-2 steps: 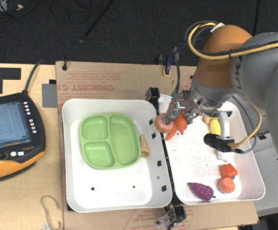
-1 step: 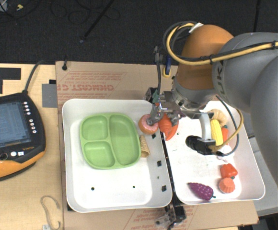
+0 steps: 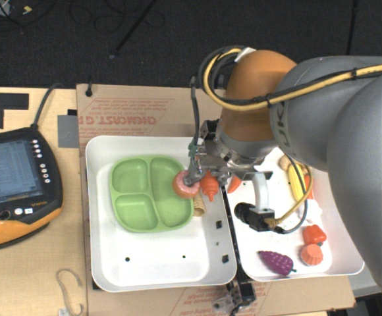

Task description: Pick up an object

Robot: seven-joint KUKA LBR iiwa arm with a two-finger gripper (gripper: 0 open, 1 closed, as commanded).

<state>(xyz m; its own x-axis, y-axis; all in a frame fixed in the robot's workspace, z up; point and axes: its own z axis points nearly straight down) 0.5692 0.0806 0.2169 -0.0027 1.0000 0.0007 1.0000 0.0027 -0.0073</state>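
Grey arm (image 3: 323, 124) is looming across frame right, gripper (image 3: 194, 173) hanging at centre directly over the pink ring (image 3: 186, 186) on the green tray's (image 3: 138, 196) right rim; finger opening unreadable.

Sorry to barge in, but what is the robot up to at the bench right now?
The grey arm reaches in from the right and has its gripper down at the right edge of the green divided plate in the left bin. A pink doughnut-shaped toy sits right at the gripper tip, with an orange carrot toy beside it. Whether anything is grasped is unclear. In the right bin lie a banana, purple grapes and orange toys.
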